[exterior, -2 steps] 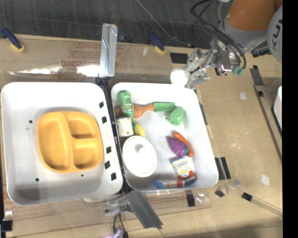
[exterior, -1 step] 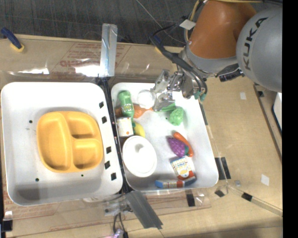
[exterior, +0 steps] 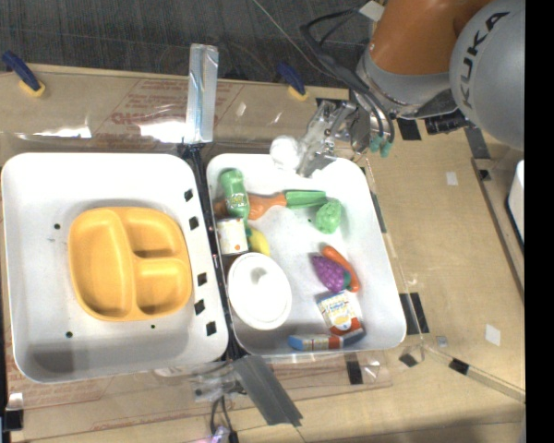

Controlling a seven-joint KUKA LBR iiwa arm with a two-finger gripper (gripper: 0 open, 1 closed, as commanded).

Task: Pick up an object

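1. Left bin [exterior: 18,275]: fills the left half of the frame on the worktop [exterior: 443,247]. A yellow tray [exterior: 129,261] with three compartments lies flat near its middle.
2. Foil strip [exterior: 202,90]: upright at top centre, above the seam between the two bins.
3. Right bin [exterior: 380,275]: centre of the frame, just beside the left bin, and it holds the things to pick.
4. Along its left wall, top to bottom: a green bottle [exterior: 234,192], a small white can [exterior: 232,236], a yellow piece [exterior: 258,242] touching the can, and a white bowl [exterior: 258,291] lower down.
5. Upper middle: a carrot [exterior: 282,200] lying across, its green top pointing right, with a green lump [exterior: 329,215] just beside that top.
6. Right middle: purple grapes [exterior: 329,271] touching an orange piece [exterior: 340,264].
7. Lower right: a small carton [exterior: 340,312], and a marker [exterior: 316,342] along the bottom wall.
8. A white ball [exterior: 283,149] sits at the bin's top rim.
9. Gripper [exterior: 328,146]: over the bin's upper right corner, just right of the ball. Whether the jaws are spread or closed I cannot tell; nothing shows between them.
10. Arm [exterior: 425,26]: upper right of the frame, orange band above grey wrist.
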